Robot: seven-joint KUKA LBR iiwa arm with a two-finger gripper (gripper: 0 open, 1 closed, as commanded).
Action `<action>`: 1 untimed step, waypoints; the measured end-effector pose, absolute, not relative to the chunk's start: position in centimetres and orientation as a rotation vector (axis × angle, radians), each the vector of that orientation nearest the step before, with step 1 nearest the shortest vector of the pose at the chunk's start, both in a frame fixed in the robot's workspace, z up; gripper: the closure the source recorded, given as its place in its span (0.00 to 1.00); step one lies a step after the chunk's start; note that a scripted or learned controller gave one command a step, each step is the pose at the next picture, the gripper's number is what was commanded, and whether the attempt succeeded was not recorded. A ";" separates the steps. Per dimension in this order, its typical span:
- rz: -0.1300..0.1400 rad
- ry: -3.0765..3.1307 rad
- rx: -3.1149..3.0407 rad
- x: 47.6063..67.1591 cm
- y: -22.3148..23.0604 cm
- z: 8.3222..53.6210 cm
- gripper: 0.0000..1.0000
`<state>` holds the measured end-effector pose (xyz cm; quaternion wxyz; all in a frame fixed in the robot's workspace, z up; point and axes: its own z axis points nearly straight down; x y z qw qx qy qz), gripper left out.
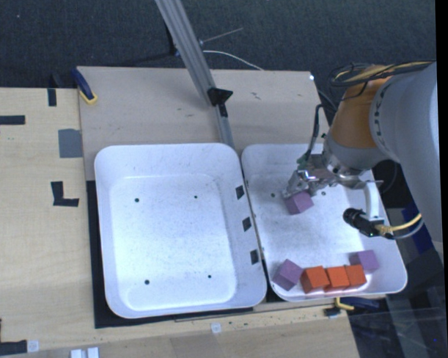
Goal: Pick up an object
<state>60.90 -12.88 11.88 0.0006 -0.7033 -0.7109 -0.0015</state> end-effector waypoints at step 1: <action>-0.010 -2.235 -2.211 61.8 -5.4 19.7 1.00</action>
